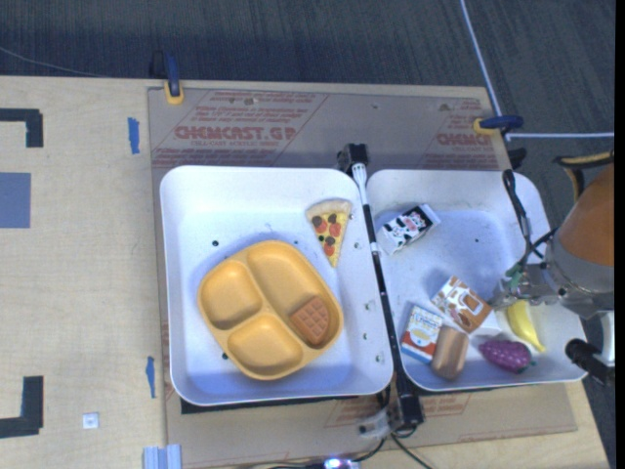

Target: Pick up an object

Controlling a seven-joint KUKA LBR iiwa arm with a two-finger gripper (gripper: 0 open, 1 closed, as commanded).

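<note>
1. Banana [525, 324]: laid in the right bin [469, 203], near its right wall, just beside the purple grapes [505, 353].
2. Pincer [520, 286]: seen just above the banana; its opening cannot be told.
3. Bread roll [449, 351], two small cartons [461, 304], cow-patterned carton [406, 227]: placed in the right bin.
4. Yellow divided plate [269, 308], pizza slice [330, 225]: placed in the left bin [195, 223].
5. Table [68, 291]: both bins are borne.

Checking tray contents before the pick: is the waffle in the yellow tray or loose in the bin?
In the tray. The waffle lies inside the right compartment of the yellow tray, within its rim.
</note>
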